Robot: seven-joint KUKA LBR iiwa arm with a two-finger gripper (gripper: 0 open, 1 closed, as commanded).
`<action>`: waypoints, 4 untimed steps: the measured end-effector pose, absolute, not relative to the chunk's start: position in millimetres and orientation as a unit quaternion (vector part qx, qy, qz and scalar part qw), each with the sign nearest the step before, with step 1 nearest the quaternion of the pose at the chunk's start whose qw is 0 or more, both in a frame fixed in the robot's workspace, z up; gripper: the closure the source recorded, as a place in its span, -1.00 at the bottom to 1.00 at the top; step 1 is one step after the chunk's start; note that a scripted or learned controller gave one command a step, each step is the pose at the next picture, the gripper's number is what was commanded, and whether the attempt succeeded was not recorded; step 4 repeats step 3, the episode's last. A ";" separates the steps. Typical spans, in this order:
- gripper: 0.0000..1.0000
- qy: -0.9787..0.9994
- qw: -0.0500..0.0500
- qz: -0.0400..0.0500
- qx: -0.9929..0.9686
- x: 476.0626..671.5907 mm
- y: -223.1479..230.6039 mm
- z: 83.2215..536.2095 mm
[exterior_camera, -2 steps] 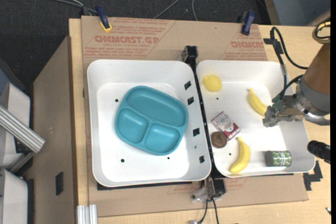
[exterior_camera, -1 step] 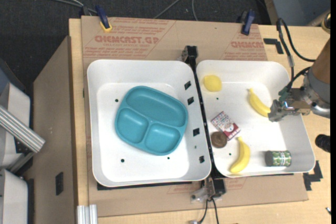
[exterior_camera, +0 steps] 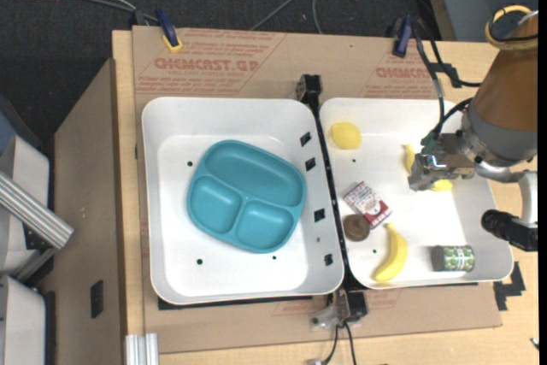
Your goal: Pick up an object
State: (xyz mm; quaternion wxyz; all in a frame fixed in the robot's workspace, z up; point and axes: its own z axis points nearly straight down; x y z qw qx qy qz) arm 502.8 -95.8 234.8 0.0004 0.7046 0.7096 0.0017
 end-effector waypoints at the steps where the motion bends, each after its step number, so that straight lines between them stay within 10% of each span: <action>1: 1.00 0.710 0.000 0.001 0.704 516.5 -43.9 243.8; 4: 1.00 0.709 -0.002 0.000 0.705 536.1 58.1 234.1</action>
